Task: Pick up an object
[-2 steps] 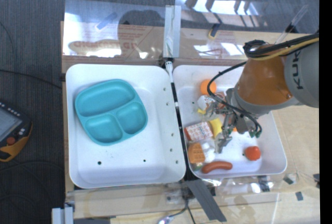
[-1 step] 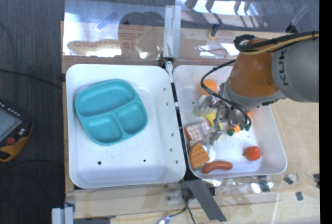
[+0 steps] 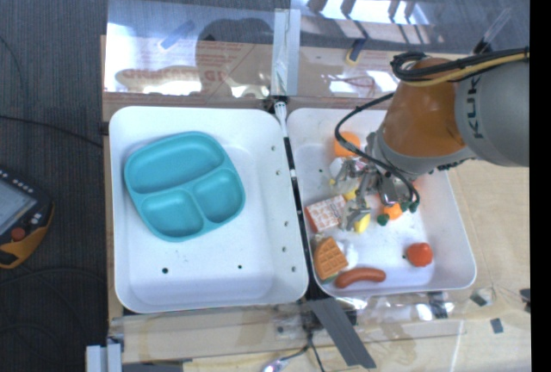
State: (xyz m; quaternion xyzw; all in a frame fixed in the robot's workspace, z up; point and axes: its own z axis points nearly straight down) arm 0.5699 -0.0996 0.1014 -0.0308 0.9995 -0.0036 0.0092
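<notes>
My gripper (image 3: 366, 200) is low in the right bin (image 3: 448, 232), among a cluster of small toy foods. Right by its tip lie a yellow piece (image 3: 362, 224) and an orange piece (image 3: 392, 209). A patterned packet (image 3: 325, 213) lies just to its left. An orange item (image 3: 346, 143) sits behind it near the bin's far wall. Nearer the front are a waffle-like piece (image 3: 330, 257), a red sausage (image 3: 360, 277) and a red tomato (image 3: 418, 254). Nothing is visibly held between the fingers.
The left bin (image 3: 155, 275) holds a teal divided plate (image 3: 183, 184). A clear plastic panel (image 3: 284, 52) stands behind both bins. The grey arm with its orange band (image 3: 422, 116) covers the right bin's far right part.
</notes>
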